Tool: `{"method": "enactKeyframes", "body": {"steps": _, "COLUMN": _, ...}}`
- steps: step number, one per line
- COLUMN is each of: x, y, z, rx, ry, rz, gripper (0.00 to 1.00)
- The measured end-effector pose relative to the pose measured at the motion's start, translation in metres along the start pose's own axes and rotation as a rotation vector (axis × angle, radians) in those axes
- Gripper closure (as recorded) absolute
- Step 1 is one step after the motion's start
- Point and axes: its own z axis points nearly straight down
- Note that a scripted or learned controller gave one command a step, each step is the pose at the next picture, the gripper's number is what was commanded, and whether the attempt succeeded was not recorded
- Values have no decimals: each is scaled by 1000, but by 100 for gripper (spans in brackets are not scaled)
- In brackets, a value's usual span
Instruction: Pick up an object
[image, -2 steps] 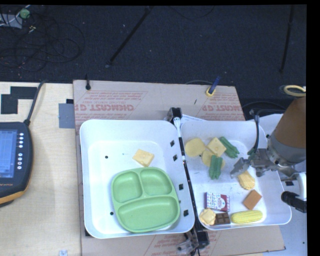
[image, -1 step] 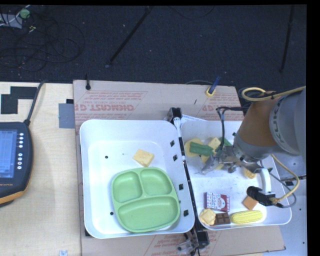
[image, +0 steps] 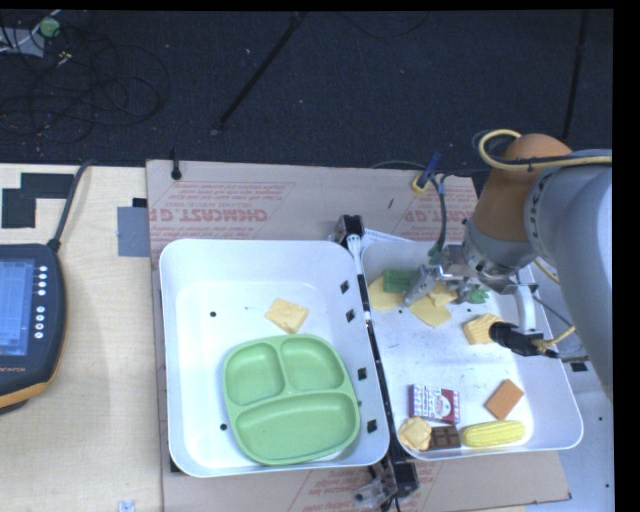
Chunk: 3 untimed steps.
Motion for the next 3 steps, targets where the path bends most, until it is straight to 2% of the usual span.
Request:
{"method": "enactKeyframes", "body": {"steps": 1, "x": 62, "y": -3, "z": 1, "rx": 8, "ry": 2, "rz": -1, "gripper": 0}}
{"method": "enactKeyframes", "body": {"steps": 2, "x": 83, "y": 1, "z": -105, "rx": -6, "ry": 1, "rz": -1, "gripper": 0}}
{"method": "enactKeyframes", "body": {"steps": 3, "x": 57, "y": -4, "z": -30, "rx": 12, "ry": 1, "rz": 4, "gripper": 0}}
